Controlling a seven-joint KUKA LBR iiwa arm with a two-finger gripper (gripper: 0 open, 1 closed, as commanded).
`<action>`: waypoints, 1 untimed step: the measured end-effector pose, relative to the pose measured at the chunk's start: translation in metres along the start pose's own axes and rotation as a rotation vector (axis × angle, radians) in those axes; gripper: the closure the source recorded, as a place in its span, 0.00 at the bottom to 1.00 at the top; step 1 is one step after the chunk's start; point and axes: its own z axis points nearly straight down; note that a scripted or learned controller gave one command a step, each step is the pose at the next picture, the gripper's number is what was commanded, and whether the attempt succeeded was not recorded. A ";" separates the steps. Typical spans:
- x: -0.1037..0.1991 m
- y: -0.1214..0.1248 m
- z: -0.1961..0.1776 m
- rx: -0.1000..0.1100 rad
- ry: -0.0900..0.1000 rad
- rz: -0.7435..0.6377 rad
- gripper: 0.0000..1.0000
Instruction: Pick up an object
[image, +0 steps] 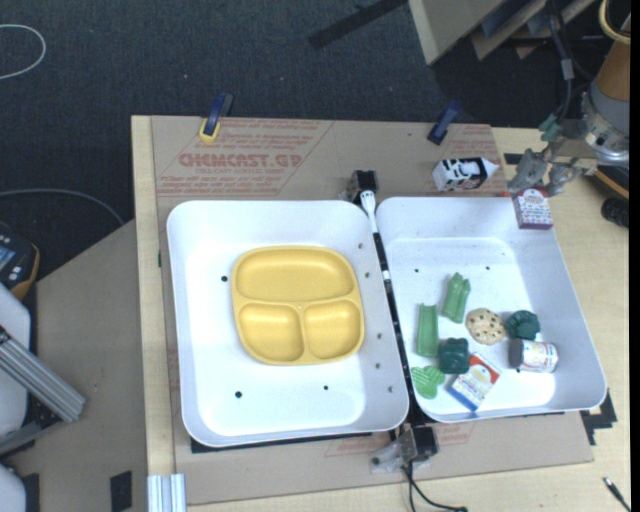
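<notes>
Gripper (541, 176) above right bin's far edge | small carton (533, 209) directly beneath, touching

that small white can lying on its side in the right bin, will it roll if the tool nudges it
Probably: the small white can lies on its side on the smooth white right bin, so a sideways nudge could roll it. The dark green toy piece just behind might stop it. It looks light, likely sliding easily.

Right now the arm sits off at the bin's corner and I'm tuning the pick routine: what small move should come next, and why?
Probably swing the gripper in over the right white bin. It sits at that bin's far corner by a small red-and-white carton, while the round speckled cookie and other items cluster at the near end.
</notes>
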 end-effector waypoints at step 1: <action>0.049 -0.006 0.000 0.007 0.004 -0.003 1.00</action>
